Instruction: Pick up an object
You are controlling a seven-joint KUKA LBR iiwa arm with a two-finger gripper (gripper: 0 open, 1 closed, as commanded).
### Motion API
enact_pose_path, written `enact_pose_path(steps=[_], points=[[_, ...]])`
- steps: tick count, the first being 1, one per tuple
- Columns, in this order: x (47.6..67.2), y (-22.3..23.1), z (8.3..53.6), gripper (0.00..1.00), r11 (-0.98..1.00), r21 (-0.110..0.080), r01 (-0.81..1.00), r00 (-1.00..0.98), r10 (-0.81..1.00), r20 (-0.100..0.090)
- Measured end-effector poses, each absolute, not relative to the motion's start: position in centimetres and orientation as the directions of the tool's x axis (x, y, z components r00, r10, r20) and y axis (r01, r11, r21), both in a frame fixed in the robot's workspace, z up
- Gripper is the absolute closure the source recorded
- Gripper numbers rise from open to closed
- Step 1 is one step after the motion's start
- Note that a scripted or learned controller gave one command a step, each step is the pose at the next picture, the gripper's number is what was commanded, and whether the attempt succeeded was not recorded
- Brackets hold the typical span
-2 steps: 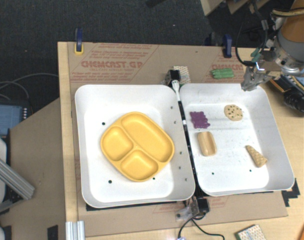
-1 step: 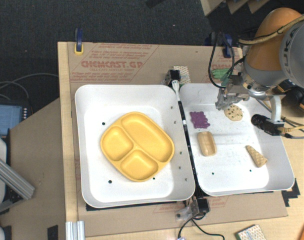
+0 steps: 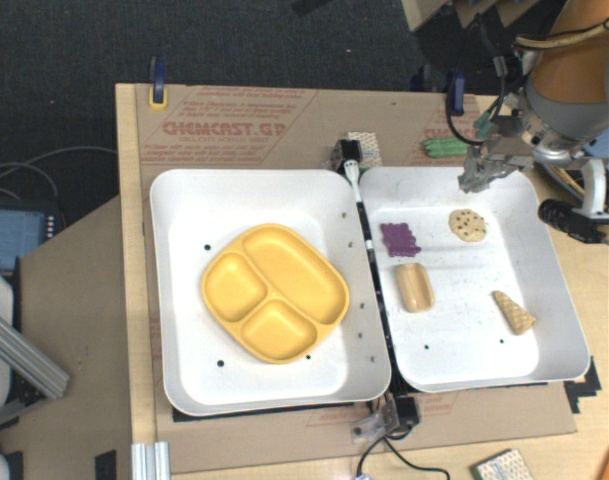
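A cardboard sheet point(image 3: 234, 118) covers the bench on dark carpet. The left bin point(image 3: 174, 268) holds a yellow divided plate point(image 3: 274, 293). The right bin point(image 3: 554, 298) holds a cookie point(image 3: 468, 225), purple grapes point(image 3: 399, 238), bread roll point(image 3: 415, 288), and cone point(image 3: 514, 311). My gripper point(image 3: 479, 173) hangs over its far edge, holding nothing.

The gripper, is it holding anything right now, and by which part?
Nothing is held. The gripper hangs at the right bin's far rim, apart from the cookie.
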State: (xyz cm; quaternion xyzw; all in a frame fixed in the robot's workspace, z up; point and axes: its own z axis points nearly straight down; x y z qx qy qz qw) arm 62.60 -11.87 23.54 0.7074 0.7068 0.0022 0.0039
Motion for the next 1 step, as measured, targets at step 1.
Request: enact_pose_path(steps=[1], points=[[61.62,-13.83,24.77,1.0,-0.002,0.005,1.0,0.002,1.0,-0.003]])
